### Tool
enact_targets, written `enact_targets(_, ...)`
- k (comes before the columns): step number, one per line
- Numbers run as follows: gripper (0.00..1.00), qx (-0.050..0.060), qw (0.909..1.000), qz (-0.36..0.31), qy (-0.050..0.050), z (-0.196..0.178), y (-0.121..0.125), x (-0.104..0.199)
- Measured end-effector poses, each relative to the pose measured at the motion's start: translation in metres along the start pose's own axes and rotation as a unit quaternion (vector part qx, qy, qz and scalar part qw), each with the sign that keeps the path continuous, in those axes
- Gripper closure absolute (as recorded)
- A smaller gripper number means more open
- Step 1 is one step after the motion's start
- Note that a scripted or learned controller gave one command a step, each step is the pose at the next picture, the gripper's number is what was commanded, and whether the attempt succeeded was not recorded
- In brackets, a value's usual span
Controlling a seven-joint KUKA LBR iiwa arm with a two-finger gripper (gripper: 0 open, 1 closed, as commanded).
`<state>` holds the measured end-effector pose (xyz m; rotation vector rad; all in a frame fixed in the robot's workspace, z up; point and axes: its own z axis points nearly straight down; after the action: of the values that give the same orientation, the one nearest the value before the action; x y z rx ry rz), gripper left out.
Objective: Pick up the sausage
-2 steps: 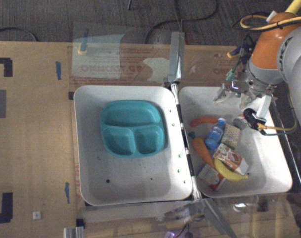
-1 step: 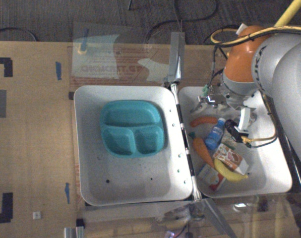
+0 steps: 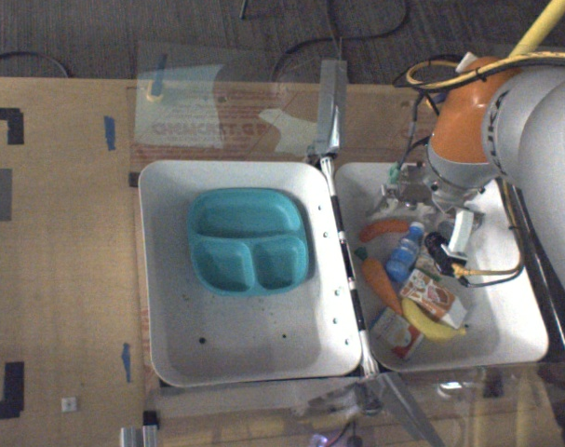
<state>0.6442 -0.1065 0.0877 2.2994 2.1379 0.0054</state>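
1. Teal divided tray (image 3: 249, 240) in the white left bin (image 3: 170, 343).
2. Red-orange sausage (image 3: 384, 228), orange carrot (image 3: 381, 284), yellow banana (image 3: 429, 326), blue bottle (image 3: 405, 251) in the white right bin (image 3: 515, 333).
3. Grey arm (image 3: 533, 128) with orange band.

The arm (image 3: 505, 119) reaches in from the right, claw (image 3: 412, 194) pointed down.

My view is dim and soft throughout, slightly grainy. The white bins (image 3: 161, 277) are brightest; a clear sheet (image 3: 217, 110) at twelve o'clock glares faintly, and the floor above goes dark.
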Motion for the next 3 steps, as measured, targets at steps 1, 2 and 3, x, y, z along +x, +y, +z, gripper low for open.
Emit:
enact_targets(1,1.00,-0.003,1.0000,0.000,-0.002,-0.012,0.002,-0.002)
enact_targets(2,0.00,-0.003,1.0000,0.001,-0.002,-0.012,0.002,-0.002)
enact_targets(3,0.00,-0.001,1.0000,0.008,-0.001,0.000,0.001,-0.020)
